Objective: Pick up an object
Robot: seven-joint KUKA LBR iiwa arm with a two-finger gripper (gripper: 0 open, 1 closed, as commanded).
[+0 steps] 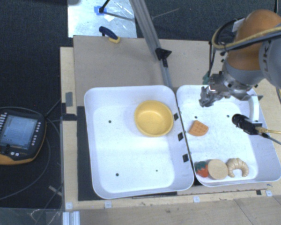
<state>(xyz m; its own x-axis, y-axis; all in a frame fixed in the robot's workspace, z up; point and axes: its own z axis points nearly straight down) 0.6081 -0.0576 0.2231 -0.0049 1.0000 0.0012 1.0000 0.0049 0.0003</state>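
No text, label, brand or number can be read anywhere here; the handheld control pendant (15,136) lying on the floor left of the bench (112,64) has a lit screen (pale blue, with small marks along its edges), but whatever it displays is too small and blurred to make out

Both white bins, the left bin (107,149) and the right bin (262,149), look like smooth moulded plastic with a soft sheen. The yellow bowl (153,118) in the left one is smooth and matt, plastic by its look. The tabletop (117,64) is flat, matt tan board, like wood or cardboard. The arm (257,32) has a glossy orange shell and a smooth grey casing; the hand (207,96) looks like dull metal. The floor (23,41) is dark and rough, like carpet.
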